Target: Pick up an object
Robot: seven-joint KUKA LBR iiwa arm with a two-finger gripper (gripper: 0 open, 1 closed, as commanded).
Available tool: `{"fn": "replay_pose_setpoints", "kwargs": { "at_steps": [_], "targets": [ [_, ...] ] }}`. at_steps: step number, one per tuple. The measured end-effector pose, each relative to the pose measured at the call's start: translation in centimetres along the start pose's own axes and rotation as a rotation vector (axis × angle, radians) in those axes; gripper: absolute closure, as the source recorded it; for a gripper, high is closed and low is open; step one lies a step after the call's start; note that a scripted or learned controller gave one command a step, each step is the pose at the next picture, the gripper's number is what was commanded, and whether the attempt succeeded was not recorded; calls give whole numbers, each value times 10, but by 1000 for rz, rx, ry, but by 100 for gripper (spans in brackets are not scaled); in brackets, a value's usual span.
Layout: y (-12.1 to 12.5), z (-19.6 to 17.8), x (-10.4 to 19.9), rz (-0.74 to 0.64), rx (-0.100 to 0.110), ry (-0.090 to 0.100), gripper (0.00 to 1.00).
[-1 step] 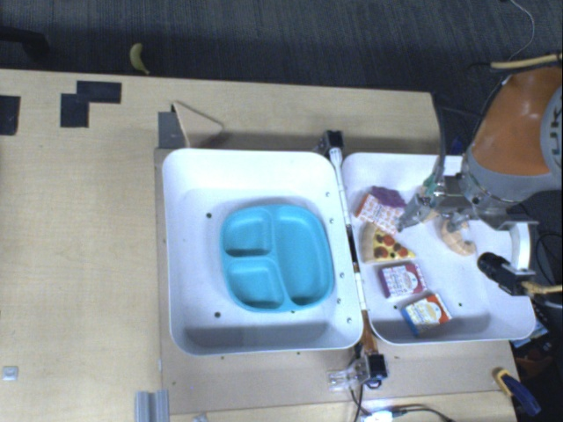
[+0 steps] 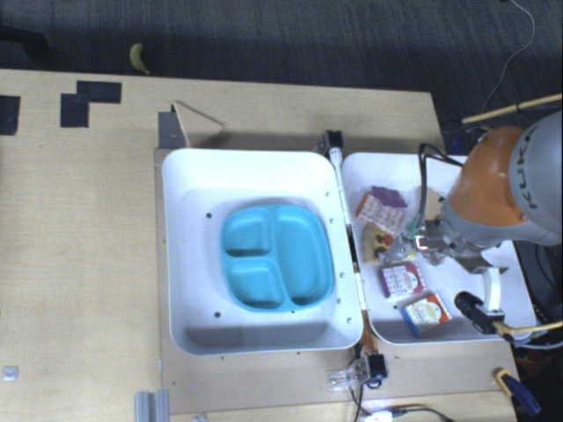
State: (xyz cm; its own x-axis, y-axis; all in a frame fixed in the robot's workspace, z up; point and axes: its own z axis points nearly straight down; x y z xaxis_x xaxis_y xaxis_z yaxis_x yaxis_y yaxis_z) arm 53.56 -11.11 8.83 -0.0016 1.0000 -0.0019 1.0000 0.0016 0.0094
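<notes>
The right bin [image 2: 457,170] holds several small items. A purple packet [image 2: 388,196] lies at the back, with a pink patterned box [image 2: 376,210] just in front of it. A yellow-and-dark item [image 2: 380,241] sits near the bin's left wall. Nearer the front are a red-and-white packet [image 2: 400,280] and an orange-and-blue box [image 2: 425,311]. My gripper [image 2: 413,241] hangs low in this bin, right of the yellow-and-dark item and just behind the red-and-white packet. The wrist hides its tips, and nothing shows between them.
The left bin [image 2: 189,262] holds a blue divided tray [image 2: 277,255]. A black-and-white bar [image 2: 339,170] runs along the seam between the bins. The grey arm with its orange band [image 2: 493,187] covers the right bin's right side.
</notes>
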Motion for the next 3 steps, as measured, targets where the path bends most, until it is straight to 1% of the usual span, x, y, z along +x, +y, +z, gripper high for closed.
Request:
{"fn": "replay_pose_setpoints", "kwargs": {
  "at_steps": [1, 2, 3],
  "targets": [
    [3, -12, 1, -1, -6, 1, 100],
    [2, -12, 1, -2, -6, 1, 0],
    [4, -23, 2, -3, -9, 2, 100]
  ]
}}
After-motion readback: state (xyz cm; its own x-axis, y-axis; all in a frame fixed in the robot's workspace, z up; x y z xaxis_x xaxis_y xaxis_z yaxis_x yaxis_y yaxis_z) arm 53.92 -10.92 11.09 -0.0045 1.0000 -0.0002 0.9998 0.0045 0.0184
